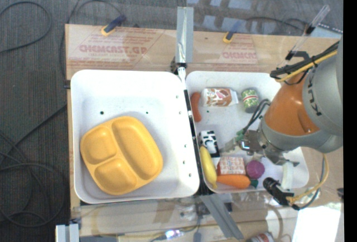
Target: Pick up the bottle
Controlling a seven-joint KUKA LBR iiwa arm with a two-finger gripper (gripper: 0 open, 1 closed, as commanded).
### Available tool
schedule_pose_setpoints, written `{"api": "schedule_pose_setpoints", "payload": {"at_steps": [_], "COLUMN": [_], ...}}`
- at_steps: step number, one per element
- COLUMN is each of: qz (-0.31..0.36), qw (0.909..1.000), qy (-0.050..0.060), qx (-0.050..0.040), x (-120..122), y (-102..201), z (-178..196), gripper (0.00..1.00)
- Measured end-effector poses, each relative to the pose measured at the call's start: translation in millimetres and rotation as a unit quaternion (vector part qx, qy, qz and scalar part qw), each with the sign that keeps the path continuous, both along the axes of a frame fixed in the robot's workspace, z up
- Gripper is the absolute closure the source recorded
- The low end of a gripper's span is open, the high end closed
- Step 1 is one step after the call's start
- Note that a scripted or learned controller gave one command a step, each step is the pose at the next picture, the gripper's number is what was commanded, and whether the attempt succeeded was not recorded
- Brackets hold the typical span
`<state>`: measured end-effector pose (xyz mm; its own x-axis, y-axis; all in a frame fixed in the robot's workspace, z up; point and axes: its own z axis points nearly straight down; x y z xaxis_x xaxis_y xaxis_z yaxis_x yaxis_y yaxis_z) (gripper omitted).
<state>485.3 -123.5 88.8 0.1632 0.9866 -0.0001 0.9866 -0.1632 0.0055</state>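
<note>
- The grey arm (321, 101) with its orange band (287, 112) reaches in from the right and bends down over the right bin (290, 82).
- The claw (247, 143) hangs low over the middle of this bin, and the wrist covers much of it from above.
- It is not possible to tell from this view whether the claw is open or closed, and nothing is seen held in it.
- The bottle (218, 97) lies on its side near the far wall of the bin. It is beyond the claw and a little to the left, well apart from it. It seems to have a brown and white label.
- A green round thing (249, 99) lies just to the right of the bottle, also beyond the claw.
- A red sausage (195, 107) lies along the left wall of the bin, left of the bottle and far left of the claw.
- A small black and white object (208, 139) sits to the left of the claw, at about the same height in the picture.
- A yellow banana (207, 165) lies in front of the claw and to the left, against the left wall.
- A red and white packet (231, 165) lies just in front of the claw, and an orange carrot (234, 181) lies beside it at the near wall.
- A purple ball (255, 169) rests in front of the claw, right beside the packet.
- The left bin (111, 82) is far left of the claw and holds a yellow divided plate (121, 154).
</note>
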Motion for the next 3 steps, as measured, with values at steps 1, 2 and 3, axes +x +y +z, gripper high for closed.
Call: {"api": "schedule_pose_setpoints", "payload": {"at_steps": [1, 2, 3], "qz": [0.064, 0.109, 0.126], "qw": [0.9979, 0.9941, 0.9920], "qy": [0.011, 0.006, 0.009], "qx": [0.0021, 0.0015, 0.0051], "x": [146.4, 170.3, 183.1], "y": [-32.4, -86.5, -90.7], "z": [-0.9, 7.9, 11.4], "gripper": [0.00, 0.00, 0.00]}}
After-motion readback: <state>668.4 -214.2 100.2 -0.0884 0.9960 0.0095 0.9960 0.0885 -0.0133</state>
